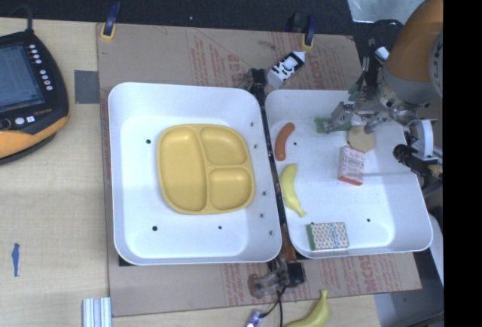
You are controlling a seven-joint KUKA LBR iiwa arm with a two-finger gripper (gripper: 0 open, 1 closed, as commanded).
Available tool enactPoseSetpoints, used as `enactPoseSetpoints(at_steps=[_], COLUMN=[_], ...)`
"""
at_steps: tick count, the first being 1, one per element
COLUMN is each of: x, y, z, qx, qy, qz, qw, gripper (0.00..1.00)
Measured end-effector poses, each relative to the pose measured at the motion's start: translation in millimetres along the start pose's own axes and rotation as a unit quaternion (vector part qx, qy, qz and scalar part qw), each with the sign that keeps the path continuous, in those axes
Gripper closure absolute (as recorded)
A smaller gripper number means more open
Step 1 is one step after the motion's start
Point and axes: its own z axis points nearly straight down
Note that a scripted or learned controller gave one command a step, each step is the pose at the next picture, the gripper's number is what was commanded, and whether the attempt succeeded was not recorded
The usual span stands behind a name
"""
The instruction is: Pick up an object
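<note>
Nearest the camera, off the bins, a banana point(315, 312) lies on the cardboard at the bench's front edge, beside a cable clamp.

Right bin point(392, 231): at its front wall sits a patterned box point(327, 236), lying flat. Behind it, close to the wall shared with the left bin, a second banana point(291, 188) lies with its long axis running front to back. Just behind that a sausage point(283, 141) lies on the same line, slightly tilted. Toward the bin's middle a pink packet point(351, 166) lies flat, long axis also front to back. Touching or just behind its far end is a tan piece point(361, 139), and a green item point(328, 124) lies to that piece's left.

Left bin point(135, 239): one yellow tray point(205, 167) with three compartments, nothing in them.

The gripper point(367, 116) hangs over the back of the right bin, directly above or at the tan piece. Whether its grip is released or clenched cannot be told; the mechanism hides it, and nothing is visibly held.

Judgement: the tan piece is the nearest candidate, lying immediately below the gripper on its near side, with the packet the next object forward. A short descent would decide it. Crowding by the packet and green item could spoil the grasp.

Far left, a teach pendant point(26, 96) rests on the bench.
</note>
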Motion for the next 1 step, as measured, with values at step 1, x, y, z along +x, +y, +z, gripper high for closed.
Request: enactPoseSetpoints(at_steps=[1], x=[-6.8], y=[-57.9], z=[39.5], qx=[-0.002], qy=[-0.002], qz=[-0.002], qw=[1.0000], gripper=[0.00])
